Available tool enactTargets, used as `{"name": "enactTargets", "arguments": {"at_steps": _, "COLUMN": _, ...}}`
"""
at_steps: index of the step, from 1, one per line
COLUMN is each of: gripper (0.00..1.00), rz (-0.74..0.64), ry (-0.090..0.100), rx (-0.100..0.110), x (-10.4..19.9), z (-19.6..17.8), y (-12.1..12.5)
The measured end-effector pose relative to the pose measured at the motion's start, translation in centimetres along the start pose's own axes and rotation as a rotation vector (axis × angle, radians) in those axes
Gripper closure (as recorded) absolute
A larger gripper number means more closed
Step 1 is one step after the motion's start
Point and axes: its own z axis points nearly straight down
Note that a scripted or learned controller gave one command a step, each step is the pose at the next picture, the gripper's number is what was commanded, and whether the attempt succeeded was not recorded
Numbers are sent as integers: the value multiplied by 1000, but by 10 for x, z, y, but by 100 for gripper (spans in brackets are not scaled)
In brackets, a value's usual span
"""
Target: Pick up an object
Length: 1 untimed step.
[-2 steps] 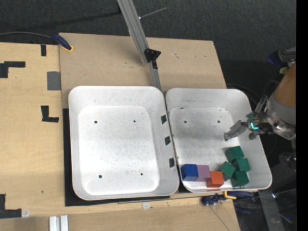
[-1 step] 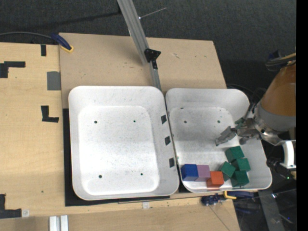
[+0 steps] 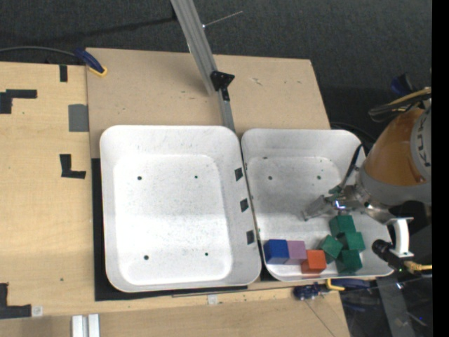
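here we see the gripper (image 3: pixel 324 209) low in the right bin (image 3: pixel 295 146), its fingers spread open and holding nothing. just beside it lie the green blocks (image 3: pixel 345 241), with an orange block (image 3: pixel 316 260), purple block (image 3: pixel 297 250) and blue block (image 3: pixel 276 250) along the bin's near edge.

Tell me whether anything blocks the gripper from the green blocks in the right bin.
Nothing visible does. The gripper hangs in the right bin, just up-left of the green blocks, with bare bin floor between them. The orange block, purple block and blue block lie off to the side.
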Motion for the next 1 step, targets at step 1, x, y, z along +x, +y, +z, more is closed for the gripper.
{"name": "enactTargets", "arguments": {"at_steps": 1, "gripper": 0, "rz": 0, "ry": 5, "rx": 6, "x": 0, "z": 5, "y": 2}}
